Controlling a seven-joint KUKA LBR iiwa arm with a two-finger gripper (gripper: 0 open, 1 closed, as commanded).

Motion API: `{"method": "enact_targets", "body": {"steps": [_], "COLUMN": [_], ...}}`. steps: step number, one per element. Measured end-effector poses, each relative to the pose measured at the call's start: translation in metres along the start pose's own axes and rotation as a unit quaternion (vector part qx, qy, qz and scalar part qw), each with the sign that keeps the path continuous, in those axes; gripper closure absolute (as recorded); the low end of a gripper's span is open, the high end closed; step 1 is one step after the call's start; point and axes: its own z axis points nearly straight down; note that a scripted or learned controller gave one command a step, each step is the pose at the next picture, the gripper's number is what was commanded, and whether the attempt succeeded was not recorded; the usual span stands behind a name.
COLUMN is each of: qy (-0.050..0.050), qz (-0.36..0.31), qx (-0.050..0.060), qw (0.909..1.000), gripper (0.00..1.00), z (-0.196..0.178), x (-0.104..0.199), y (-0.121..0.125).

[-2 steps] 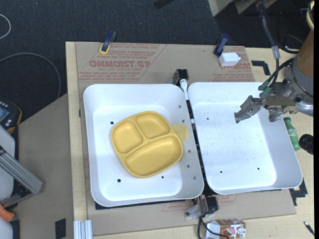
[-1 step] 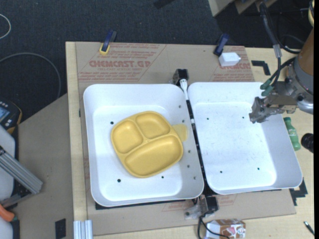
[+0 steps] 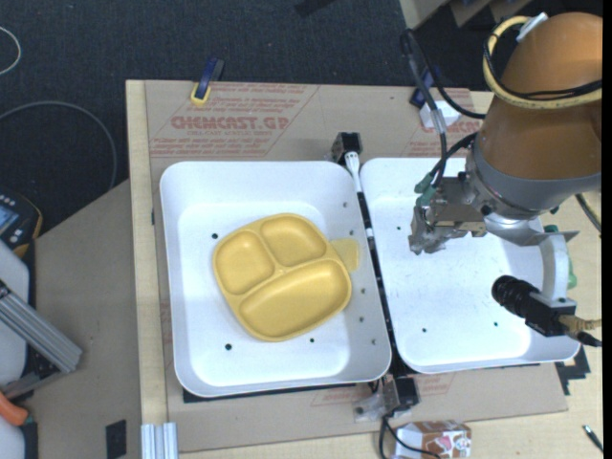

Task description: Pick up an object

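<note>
Yellow divided plate (image 3: pixel 282 275), plastic-looking, three compartments: two smaller ones toward the top, one large one along the bottom right. Lies flat, right way up, rotated a bit so the dividers run diagonal. Sits in the left bin (image 3: pixel 191 199), roughly centred, slightly toward its right side. Small tab handle sticks out at the plate's right edge, near the bin's right wall.
</note>
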Motion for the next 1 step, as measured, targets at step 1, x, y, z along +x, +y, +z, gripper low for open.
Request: {"method": "enact_targets", "body": {"steps": [1], "qy": [0.001], "qz": [0.001], "qx": [-0.010], "qw": [1.0000], "gripper": [1.00], "z": [-0.1072], "x": [0.0650], "y": [0.0011]}}
